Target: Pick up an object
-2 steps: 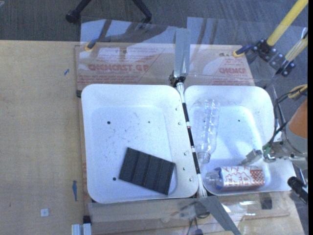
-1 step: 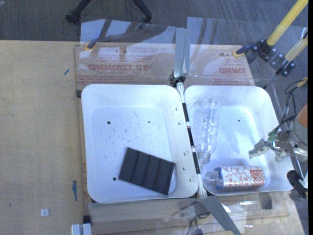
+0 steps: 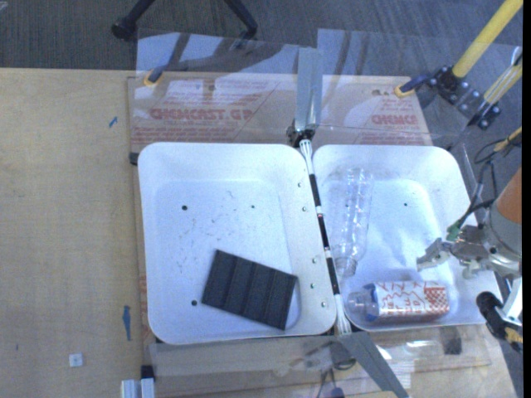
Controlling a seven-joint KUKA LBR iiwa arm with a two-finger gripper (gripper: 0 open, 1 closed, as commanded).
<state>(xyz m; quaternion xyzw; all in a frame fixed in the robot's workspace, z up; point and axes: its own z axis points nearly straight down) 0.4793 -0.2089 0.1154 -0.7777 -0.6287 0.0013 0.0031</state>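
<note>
Black ridged pad (image 3: 250, 289) left bin (image 3: 166, 172); pincer (image 3: 437, 255) above right bin (image 3: 440, 168)

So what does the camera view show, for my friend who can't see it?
Two white bins sit side by side. The left bin holds a dark ridged block. The right bin holds a clear plastic bottle and a red-and-white tube, with the robot's gripper above its right side.
</note>
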